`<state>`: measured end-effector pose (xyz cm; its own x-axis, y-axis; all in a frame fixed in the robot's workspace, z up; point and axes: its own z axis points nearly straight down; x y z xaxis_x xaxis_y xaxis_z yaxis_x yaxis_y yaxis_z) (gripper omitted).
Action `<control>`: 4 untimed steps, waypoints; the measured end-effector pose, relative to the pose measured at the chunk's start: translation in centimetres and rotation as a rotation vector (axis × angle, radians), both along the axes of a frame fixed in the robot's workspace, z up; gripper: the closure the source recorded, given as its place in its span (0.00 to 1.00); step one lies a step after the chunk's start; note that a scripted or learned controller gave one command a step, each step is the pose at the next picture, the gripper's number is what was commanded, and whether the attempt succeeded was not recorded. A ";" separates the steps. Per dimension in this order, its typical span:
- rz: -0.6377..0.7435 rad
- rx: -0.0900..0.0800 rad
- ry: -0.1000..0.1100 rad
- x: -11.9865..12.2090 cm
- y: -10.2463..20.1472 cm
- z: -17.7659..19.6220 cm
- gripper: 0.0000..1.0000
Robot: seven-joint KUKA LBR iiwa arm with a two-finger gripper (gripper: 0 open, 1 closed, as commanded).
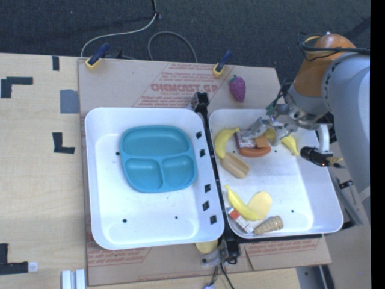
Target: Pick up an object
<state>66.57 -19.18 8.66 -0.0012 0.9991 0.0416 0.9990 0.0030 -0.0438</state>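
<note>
Camera view: fingers [263, 131] over red-orange sausage [255, 151] (curved, glossy).

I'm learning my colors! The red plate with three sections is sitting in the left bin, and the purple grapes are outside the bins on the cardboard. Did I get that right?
Almost. The plate with three sections is blue, not red, as the camera view shows. The rest is right: it sits in the left bin, and the purple grapes lie outside the bins on the cardboard.
</note>
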 end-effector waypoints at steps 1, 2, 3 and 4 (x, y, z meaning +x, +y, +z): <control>-0.006 -0.041 -0.033 -1.0 1.4 0.3 0.00; -0.004 -0.014 -0.003 -0.1 0.4 0.0 0.00; -0.006 -0.046 -0.038 -1.0 2.2 0.3 0.00; -0.003 -0.004 -0.001 0.0 -0.8 0.0 0.00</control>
